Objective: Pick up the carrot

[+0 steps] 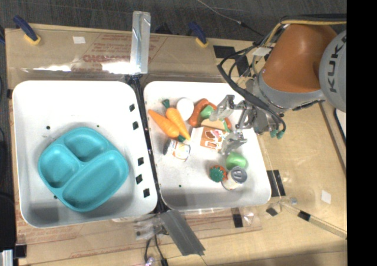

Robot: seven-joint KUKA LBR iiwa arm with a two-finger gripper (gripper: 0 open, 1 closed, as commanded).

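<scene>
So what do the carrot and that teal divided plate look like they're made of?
Carrot: likely moulded plastic toy food, with a smooth, evenly orange skin and a faint sheen. Teal plate: probably hard plastic, one uniform colour with rounded moulded dividers and a soft matte-to-satin finish. Neither can be confirmed from this camera view alone.

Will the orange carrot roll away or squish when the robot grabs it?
The carrot looks like a smooth, hard plastic toy, so it probably won't squish. Its rounded, tapered shape could slip between the fingers or roll. It lies against other toys in the right bin, which may stop it rolling far.
</scene>
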